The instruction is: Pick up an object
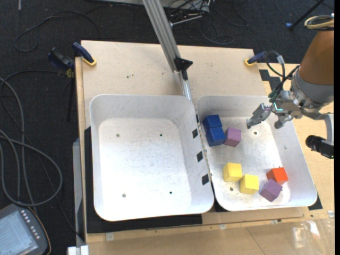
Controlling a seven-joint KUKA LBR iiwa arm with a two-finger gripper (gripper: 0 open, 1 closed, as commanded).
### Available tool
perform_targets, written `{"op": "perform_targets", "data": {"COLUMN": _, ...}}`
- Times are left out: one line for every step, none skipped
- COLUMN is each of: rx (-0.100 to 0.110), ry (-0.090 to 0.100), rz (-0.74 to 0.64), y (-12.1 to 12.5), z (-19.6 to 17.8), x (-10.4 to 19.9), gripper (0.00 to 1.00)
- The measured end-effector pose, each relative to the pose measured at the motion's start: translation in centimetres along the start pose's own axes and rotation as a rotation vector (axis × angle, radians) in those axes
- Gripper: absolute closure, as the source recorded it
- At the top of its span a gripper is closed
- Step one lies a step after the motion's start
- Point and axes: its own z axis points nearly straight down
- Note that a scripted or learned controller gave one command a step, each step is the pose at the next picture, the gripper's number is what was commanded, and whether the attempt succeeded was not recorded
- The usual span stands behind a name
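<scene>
A purple cube (pixel 271 189) is lying nearest the camera, by the right bin's (pixel 297 158) front edge, touching an orange cube (pixel 277 175), with two yellow cubes (pixel 240 178) just beside. Toward the bin's back left corner, a blue block (pixel 214 129) is sitting against a second purple cube (pixel 232 136). The tool (pixel 268 116) is hovering over the bin's back edge, fingers spread, gripping nothing.

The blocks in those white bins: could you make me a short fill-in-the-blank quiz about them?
1. All the blocks lie in the ___ bin.
2. The number of yellow blocks is ___.
3. The block touching the blue blocks is ___.
4. The gripper hangs over the bin's ___ end.

Missing words: right; two; purple; far
</scene>
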Motion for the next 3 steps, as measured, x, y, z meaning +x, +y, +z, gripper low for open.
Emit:
{"op": "perform_targets", "data": {"rx": -0.005, "ry": -0.001, "rz": 0.001, "y": 0.1, "z": -0.3, "x": 0.0, "gripper": 0.00}}
{"op": "perform_targets", "data": {"rx": 0.001, "ry": 0.000, "rz": -0.002, "y": 0.9, "z": 5.4, "x": 0.5, "gripper": 0.00}}
{"op": "perform_targets", "data": {"rx": -0.005, "ry": 0.000, "rz": 0.004, "y": 1.5, "z": 10.7, "x": -0.3, "gripper": 0.00}}
